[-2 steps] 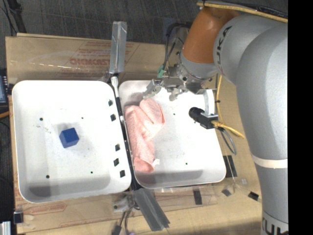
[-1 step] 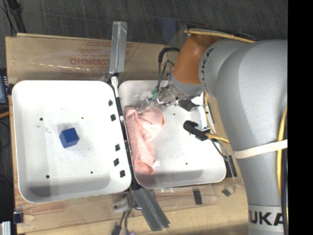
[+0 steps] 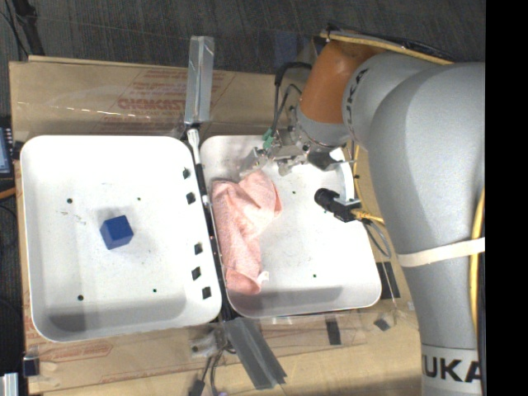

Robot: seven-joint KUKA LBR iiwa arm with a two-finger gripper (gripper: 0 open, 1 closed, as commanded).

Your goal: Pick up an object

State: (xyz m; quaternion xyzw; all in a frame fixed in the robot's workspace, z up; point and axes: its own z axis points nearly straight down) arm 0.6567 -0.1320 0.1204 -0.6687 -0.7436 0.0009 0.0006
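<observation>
A: Where was the gripper [image 3: 276, 157]?

B: Low over the far end of the right bin [image 3: 330, 291], right at the top edge of the pink cloth [image 3: 243, 225]. The grey arm [image 3: 412, 155] with its orange band [image 3: 328, 85] came in from the right and covered that side of the bin.

A: Were its fingers spread or pinched on something?

B: I couldn't tell; the tip was small and cluttered with metal parts, and it was unclear whether it touched the cloth.

A: And the cloth?

B: It lay crumpled along the left wall of the right bin, running from near the gripper toward the near end.

A: Anything else?

B: A blue cube [image 3: 116, 231] sat alone in the left bin [image 3: 49, 180], well apart from the gripper. Both bins rested on a cardboard-covered tabletop [image 3: 107, 89]
</observation>
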